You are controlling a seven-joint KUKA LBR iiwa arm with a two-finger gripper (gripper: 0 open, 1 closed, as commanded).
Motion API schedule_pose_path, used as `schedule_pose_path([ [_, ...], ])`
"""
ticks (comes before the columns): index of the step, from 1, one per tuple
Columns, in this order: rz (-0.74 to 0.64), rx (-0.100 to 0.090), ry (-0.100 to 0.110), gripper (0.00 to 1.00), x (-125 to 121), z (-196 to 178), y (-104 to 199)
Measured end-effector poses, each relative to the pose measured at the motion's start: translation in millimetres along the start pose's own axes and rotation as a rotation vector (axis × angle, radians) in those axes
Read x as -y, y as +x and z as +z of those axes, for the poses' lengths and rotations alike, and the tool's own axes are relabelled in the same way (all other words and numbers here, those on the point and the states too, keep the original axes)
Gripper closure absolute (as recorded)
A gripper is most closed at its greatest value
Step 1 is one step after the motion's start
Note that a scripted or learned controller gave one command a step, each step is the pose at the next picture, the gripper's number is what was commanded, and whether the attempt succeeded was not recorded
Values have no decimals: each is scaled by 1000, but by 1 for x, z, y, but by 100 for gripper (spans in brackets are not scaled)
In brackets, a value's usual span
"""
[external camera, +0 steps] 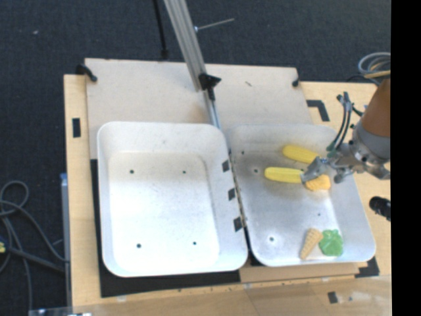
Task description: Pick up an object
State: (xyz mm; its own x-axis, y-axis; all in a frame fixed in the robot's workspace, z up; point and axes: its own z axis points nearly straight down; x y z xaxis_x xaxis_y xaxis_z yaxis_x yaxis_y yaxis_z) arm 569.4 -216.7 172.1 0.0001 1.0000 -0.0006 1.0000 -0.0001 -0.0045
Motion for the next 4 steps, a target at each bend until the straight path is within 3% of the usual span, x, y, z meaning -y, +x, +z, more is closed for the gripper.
schedule_pose_path([
  [2,2,2,-3,0,6,73,1],
  [3,6,2,-10,100,5,59,0],
  [4,-2,2,-11,100,-1,15,0],
])
